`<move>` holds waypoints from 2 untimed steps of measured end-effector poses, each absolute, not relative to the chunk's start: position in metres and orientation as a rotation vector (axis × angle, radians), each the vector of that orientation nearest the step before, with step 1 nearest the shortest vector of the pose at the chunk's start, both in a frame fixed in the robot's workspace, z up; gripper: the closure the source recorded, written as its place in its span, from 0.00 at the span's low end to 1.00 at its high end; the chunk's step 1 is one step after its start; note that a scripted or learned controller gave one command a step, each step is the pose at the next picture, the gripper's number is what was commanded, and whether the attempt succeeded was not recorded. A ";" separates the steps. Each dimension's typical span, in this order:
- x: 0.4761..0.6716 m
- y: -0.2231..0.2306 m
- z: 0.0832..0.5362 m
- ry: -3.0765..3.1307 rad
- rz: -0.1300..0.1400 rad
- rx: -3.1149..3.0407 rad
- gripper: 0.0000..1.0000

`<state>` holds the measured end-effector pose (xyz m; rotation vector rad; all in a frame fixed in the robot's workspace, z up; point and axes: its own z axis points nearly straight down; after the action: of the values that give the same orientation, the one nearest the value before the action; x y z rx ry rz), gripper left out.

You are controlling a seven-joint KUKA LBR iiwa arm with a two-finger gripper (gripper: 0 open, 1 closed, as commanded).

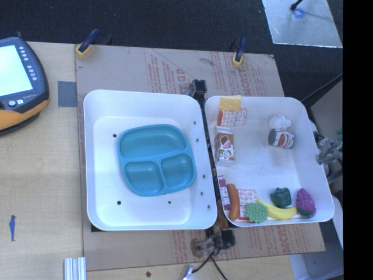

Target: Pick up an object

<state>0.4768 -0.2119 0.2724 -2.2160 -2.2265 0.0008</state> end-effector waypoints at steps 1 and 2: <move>0.482 -0.212 0.272 -2.228 0.001 -2.216 1.00; 0.476 -0.211 0.274 -2.224 0.002 -2.214 1.00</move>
<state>0.4763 -0.2115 0.2740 -2.2140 -2.2236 0.0023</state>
